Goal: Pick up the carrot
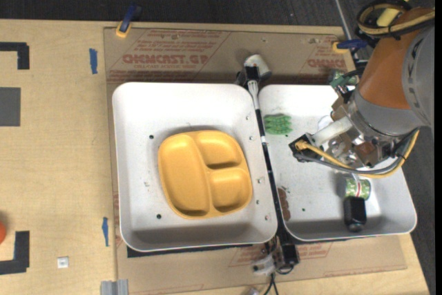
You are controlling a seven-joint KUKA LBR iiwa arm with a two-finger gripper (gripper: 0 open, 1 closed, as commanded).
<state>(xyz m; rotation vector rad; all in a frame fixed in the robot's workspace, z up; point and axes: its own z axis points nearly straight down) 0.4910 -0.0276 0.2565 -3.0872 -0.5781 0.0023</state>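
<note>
I have the end effector (343, 150) low in the right bin (304, 217), right of frame. I cannot locate the carrot or tell the grip state. Search step; next move requires lifting clear to check.

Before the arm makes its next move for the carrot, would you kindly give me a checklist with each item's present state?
1. Carrot's place known: cannot tell; the arm covers part of the right bin.
2. Arm over the right bin: ok.
3. Claw holding something: cannot tell.
4. Green piece apart from the arm: ok.
5. Room around the claw: probably not ok; the green can and the black item lie close beside it.
6. Yellow plate out of the way, in the left bin: ok.
</note>
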